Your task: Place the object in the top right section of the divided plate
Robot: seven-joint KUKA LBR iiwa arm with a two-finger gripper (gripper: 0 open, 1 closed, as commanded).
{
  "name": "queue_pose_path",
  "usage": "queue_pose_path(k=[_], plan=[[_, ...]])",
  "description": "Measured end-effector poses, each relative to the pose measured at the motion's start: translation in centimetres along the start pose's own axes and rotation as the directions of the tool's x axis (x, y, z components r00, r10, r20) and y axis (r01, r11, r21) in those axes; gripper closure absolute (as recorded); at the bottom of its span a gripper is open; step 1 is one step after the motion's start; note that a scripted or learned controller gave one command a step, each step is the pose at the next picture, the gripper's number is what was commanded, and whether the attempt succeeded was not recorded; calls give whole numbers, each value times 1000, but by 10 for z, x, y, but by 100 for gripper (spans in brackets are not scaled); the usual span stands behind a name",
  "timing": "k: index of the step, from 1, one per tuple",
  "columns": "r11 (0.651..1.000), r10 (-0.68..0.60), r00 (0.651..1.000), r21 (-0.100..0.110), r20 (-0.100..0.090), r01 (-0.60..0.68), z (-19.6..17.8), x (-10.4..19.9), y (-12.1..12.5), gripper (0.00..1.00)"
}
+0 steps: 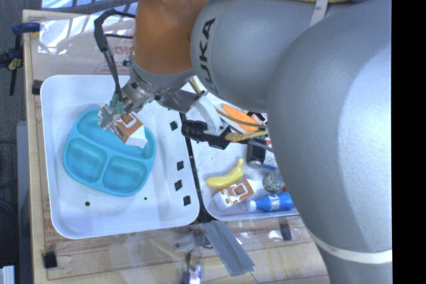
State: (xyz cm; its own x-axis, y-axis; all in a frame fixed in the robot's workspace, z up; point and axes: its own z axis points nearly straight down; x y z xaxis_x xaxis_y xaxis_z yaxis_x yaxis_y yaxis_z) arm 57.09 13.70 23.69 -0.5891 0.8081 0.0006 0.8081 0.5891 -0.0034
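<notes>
1. Lying in the right bin [219, 213]: a banana [225, 175], a blue bottle [271, 203] and a small carton [237, 194].
2. Blue divided plate [106, 159] sits in the left bin [73, 223].
3. Gripper [114, 113] hangs over the plate's top right section, fingers pinching an orange-and-white box [130, 128].

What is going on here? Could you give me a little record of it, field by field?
arm: grey, with orange band, reaching in over the left bin
gripper: over the upper right part of the blue divided plate
small carton: orange and white, at the gripper's tip, over that plate section; grip unclear
right bin: banana, another orange-and-white carton, blue-capped bottle, other items partly hidden by the arm
</notes>
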Motion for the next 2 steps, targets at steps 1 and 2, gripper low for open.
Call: queue_pose_path(k=[1,2], plan=[[1000,-2,1000,2,0,2,-10,-1,0,100],[1000,-6,1000,4,0,6,-19,0,1,100]])
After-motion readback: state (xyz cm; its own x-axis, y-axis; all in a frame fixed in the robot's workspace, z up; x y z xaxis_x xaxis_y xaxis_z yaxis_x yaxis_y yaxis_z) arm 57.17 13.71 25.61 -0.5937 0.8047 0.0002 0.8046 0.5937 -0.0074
